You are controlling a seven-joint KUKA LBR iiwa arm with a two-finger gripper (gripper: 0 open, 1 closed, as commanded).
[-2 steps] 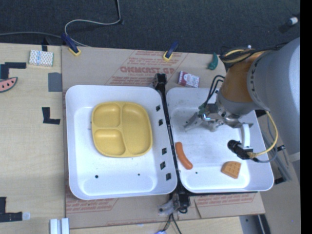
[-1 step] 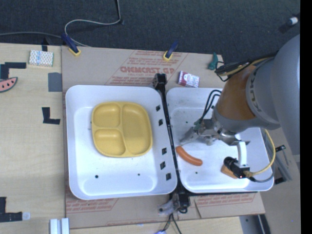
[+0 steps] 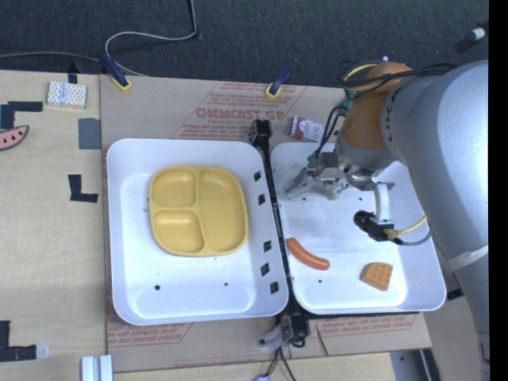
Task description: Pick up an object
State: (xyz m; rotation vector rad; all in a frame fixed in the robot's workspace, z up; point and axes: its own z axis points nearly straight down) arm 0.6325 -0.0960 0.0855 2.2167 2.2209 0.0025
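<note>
- Gripper [image 3: 305,182]: positioned low over the upper part of the right bin [image 3: 413,292], near the divider between the two bins. The metal fingers [image 3: 297,184] point toward the left bin; how far they are parted cannot be told at this angle, and nothing is seen between them.
- Arm [image 3: 444,133]: grey body with the orange band [image 3: 369,117] directly behind the gripper, covering the upper right corner of the right bin.
- Black fitting with a yellowish cable [image 3: 375,225]: just below and to the right of the gripper, over the bin floor.
- Hot dog [image 3: 307,254]: orange-red, lying on the right bin's floor below the gripper, apart from it, close to the divider.
- Waffle piece [image 3: 377,275]: tan, square-patterned, further below and to the right of the gripper, beside the hot dog but not touching it.
- Small red and white packet [image 3: 304,128]: on the cardboard just above the gripper, outside the bin rim.
- Left bin [image 3: 127,292]: across the divider from the gripper. It contains a yellow divided plate [image 3: 198,210] with three compartments, lying flat in the upper half.
- Yellow and blue clamps [image 3: 278,84]: at the cardboard's far edge, well beyond the gripper.
</note>
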